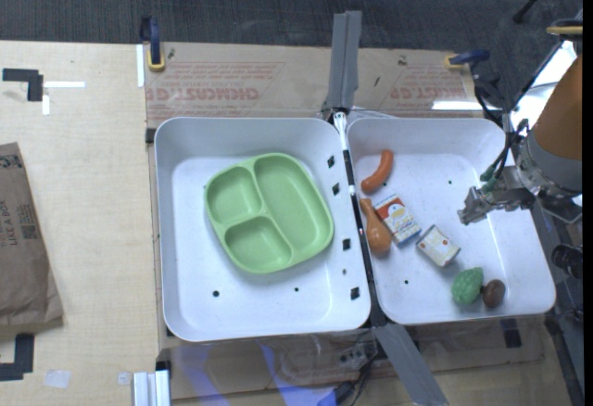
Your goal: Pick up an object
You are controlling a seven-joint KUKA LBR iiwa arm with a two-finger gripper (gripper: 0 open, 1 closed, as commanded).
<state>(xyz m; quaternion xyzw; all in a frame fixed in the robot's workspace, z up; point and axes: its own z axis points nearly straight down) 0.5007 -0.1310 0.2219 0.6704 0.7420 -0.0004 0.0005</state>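
The right bin holds several small items: an orange sausage, a small orange and white carton, a brown pear-shaped piece, a tan and white box, a green lumpy toy and a small brown ball. My gripper hangs over the right side of that bin, a little right of the tan box and above the green toy. Nothing shows between its fingers.
The left bin holds a light green divided plate. A grey divider bar runs between the bins at the back. A brown paper bag lies on the bench at far left.
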